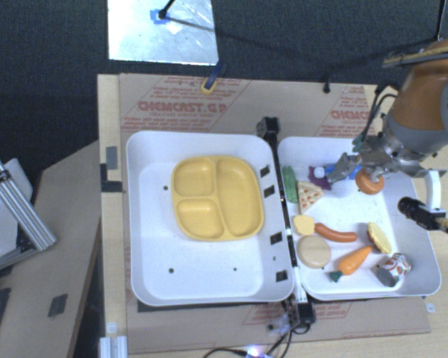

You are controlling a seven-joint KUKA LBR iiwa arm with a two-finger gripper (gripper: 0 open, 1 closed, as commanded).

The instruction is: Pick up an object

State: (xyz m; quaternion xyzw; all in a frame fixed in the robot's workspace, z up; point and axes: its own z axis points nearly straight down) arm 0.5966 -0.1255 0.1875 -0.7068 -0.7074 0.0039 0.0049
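Right bin (431, 274), play food: orange round piece (370, 183) at far edge, claw (364, 171) directly over it, presumably lining up a grasp; finger spacing cannot be told.

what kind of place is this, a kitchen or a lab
Most likely a robotics lab bench, not a kitchen: a grey and orange robot arm reaches over two shallow white bins, one holding a yellow divided plastic plate, the other toy food such as a plastic carrot.
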